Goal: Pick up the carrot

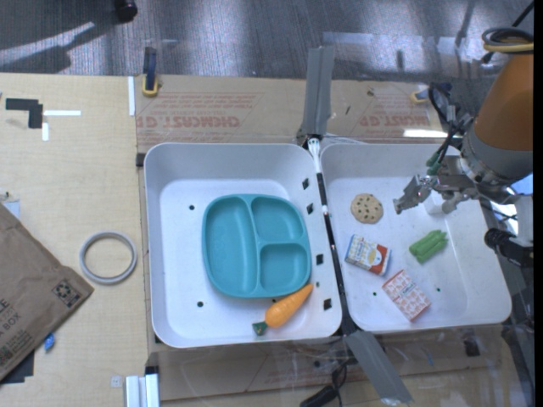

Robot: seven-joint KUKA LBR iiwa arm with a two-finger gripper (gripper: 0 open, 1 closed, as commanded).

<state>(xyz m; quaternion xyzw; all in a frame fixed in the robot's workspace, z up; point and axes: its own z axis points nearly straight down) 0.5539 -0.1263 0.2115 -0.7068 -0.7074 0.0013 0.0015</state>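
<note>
On the counter far to the pincer's left lie a grey ring [108, 256] and a piece of brown cardboard [34, 291], well clear of both bins. The left bin [165, 227] holds a teal divided plate [255, 246], and the carrot [287, 306] rests against that plate's near right corner, close to the bin's front wall. From the pincer [413, 195] the carrot lies well apart, to the left and toward the front, across the ridge where the two bins meet. Its long axis runs on a slant, the leafy end toward the front left, the tip pointing up toward the divider. Open floor beside it is scant: plate on one side, wall on the other. The pincer hovers in the right bin [475, 312], just right of a cookie [366, 208], with two small packets [369, 255] and a green piece [428, 245] below it. Its fingers look parted and grasp nothing. I judge the reach must clear the divider and line up across the carrot's slant.
</note>
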